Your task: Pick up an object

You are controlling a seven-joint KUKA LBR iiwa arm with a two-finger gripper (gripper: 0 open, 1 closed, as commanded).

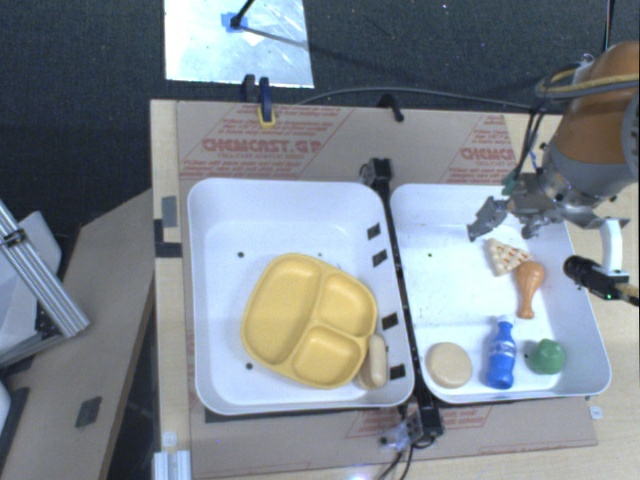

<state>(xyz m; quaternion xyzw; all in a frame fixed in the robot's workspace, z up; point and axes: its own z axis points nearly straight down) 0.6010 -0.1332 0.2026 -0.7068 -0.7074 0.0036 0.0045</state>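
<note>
A grey robot arm with an orange band reaches in over the right bin [590,338], and its gripper [508,218] hangs above the bin's upper half, not yet lowered onto anything; this looks like the approach step of the pick. The fingers [487,220] appear spread apart with nothing between them, though they are small in the view. Just below and a little right of the fingers lies a tan waffle wedge [507,257], the nearest candidate, with a drumstick [529,286] just beyond it. Farther below the fingers, along the bin's near edge, sit a round bun [449,364], a blue bottle [501,353] and a green pepper [546,356], close together. The next move likely calls for centring over one item, descending and closing; the wedge and drumstick lie close enough that the fingers could catch both. Well to the left of the fingers, the left bin [225,228] holds a yellow divided plate [310,318] with a pale bread roll [375,360] touching its right edge.
</note>
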